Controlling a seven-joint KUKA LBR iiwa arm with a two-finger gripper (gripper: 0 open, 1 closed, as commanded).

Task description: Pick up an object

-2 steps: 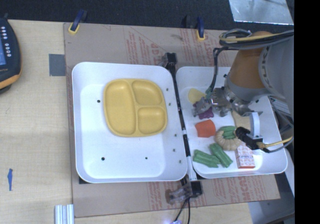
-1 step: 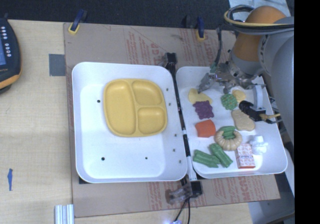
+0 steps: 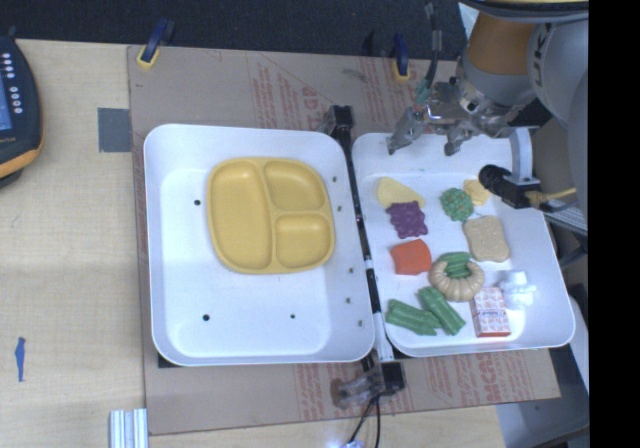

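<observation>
Currently the end effector [image 3: 431, 139], fingers spread and holding nothing, hovers just above the yellow wedge [image 3: 398, 192] in the right bin [image 3: 560, 321].

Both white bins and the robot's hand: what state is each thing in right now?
hand: open, holding nothing, above the right bin's far edge.
yellow tray: flat in the left bin, compartments bare.
right bin: holds toy foods.
purple grapes: lying loose.
ring doughnut: resting on a green piece.

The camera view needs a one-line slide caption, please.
End effector open above the right bin's toy food; yellow tray in left bin.
</observation>
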